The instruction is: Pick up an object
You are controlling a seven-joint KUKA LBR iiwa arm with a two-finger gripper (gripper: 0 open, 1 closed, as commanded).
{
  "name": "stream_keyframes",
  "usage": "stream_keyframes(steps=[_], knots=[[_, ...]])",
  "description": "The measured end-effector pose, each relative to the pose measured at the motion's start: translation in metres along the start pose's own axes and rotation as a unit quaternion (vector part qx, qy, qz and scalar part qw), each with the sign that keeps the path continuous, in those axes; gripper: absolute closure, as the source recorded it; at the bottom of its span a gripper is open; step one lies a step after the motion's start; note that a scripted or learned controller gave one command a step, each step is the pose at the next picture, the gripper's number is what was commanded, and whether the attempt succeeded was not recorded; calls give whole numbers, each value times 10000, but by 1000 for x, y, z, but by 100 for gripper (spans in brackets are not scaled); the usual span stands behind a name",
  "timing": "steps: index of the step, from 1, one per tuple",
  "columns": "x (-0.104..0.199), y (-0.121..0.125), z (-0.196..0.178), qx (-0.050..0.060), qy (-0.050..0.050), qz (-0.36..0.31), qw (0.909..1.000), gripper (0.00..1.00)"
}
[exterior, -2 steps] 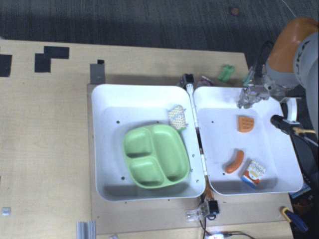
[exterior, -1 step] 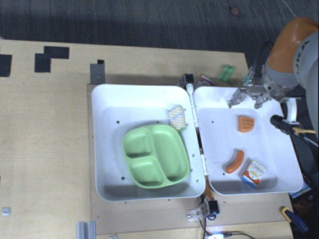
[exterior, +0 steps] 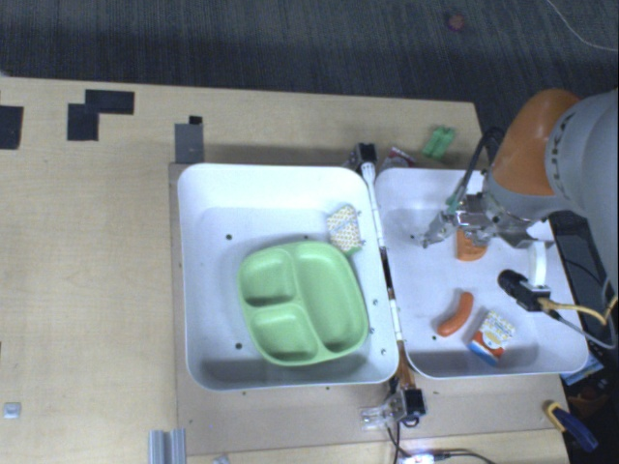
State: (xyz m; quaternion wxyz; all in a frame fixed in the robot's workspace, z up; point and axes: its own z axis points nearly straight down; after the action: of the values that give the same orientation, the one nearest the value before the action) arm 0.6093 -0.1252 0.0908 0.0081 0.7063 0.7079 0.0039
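Right bin [exterior: 416, 288]: orange object [exterior: 471, 245] under fingers [exterior: 455, 218].

We see a matt, pale wood-look table [exterior: 87, 288] carrying two smooth white plastic bins [exterior: 208, 288], faintly glossy. The green divided plate [exterior: 302, 303] looks like smooth matt plastic. At three o'clock, the arm's orange band [exterior: 530, 153] shines glossy above dull grey casing. The sausage [exterior: 456, 314] looks slick.
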Motion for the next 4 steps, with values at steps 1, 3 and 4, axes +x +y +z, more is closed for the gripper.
stream_keyframes(steps=[1,3,4], knots=[[-1,3,-13,-51,-17,-5,10000,100],[-7,63,-137,60,26,-17,10000,0],[16,26,-13,65,31,-1,10000,0]])
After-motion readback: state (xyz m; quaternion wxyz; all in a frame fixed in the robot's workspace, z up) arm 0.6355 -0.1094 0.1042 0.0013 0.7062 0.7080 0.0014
